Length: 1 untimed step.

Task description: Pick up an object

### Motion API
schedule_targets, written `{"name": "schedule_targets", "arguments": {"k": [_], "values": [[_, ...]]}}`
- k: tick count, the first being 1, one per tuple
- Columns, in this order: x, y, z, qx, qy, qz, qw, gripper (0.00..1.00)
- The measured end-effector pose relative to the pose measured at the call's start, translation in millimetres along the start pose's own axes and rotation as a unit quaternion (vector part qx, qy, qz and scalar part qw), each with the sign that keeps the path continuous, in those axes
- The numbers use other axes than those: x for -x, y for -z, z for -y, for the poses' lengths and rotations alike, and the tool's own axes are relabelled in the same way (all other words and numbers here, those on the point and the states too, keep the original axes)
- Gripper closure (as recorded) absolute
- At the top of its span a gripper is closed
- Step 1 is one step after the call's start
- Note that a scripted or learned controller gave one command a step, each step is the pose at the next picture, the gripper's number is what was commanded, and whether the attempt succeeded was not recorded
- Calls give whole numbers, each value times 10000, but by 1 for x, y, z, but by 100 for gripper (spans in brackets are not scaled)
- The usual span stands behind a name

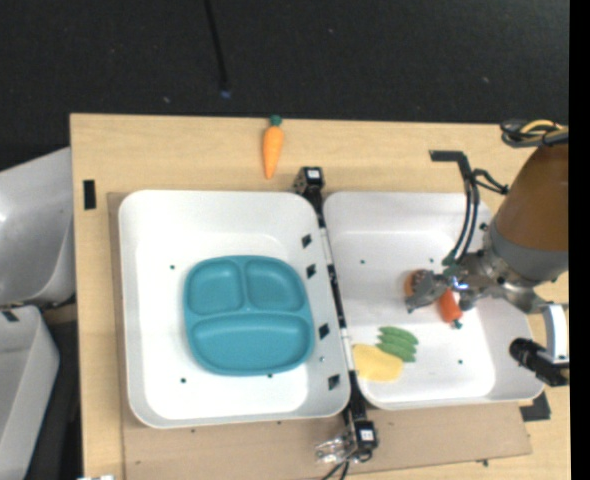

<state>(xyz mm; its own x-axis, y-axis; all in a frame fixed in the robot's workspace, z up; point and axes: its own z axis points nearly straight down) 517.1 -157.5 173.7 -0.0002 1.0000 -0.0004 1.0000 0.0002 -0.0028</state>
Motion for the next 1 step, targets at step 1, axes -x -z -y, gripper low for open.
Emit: {"name": "schedule_targets", "arguments": {"k": [1], "values": [[-4,-42,2,30,-55,7,10000,0]]}}
